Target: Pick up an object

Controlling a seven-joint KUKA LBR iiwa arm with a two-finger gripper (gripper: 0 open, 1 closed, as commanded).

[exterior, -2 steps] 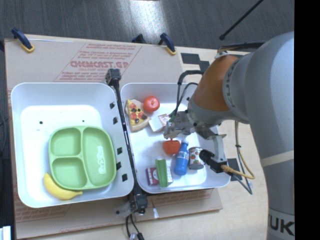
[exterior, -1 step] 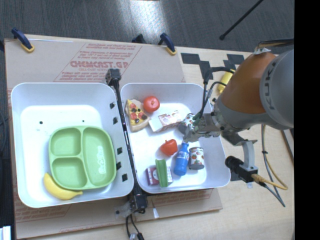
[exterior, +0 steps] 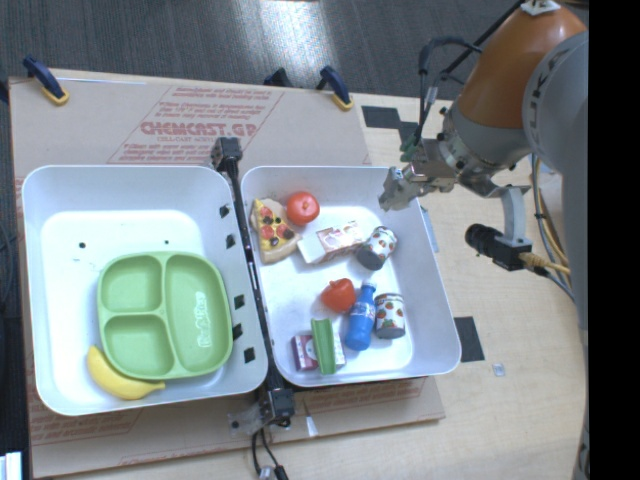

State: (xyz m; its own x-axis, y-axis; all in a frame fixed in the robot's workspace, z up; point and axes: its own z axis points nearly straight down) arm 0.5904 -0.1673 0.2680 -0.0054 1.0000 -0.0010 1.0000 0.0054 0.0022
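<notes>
Above the far right corner of the right bin (exterior: pixel 440 298), the gripper (exterior: pixel 398 190) is hanging with nothing visible between its fingers — how wide they stand cannot be told. Inside that bin, a small dark jar (exterior: pixel 377 248) is lying nearest the corner, a tomato (exterior: pixel 302 207) and pizza slice (exterior: pixel 271 228) are sitting toward the far left wall, and a blue bottle (exterior: pixel 361 319) is resting near the front.

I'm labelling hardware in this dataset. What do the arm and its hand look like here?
The arm is bulky and rounded, grey with a glossy orange section above the wrist. Thin dark cables loop alongside it. The hand is small, metallic grey and boxy, with a black cylindrical part sticking out below the wrist.
</notes>
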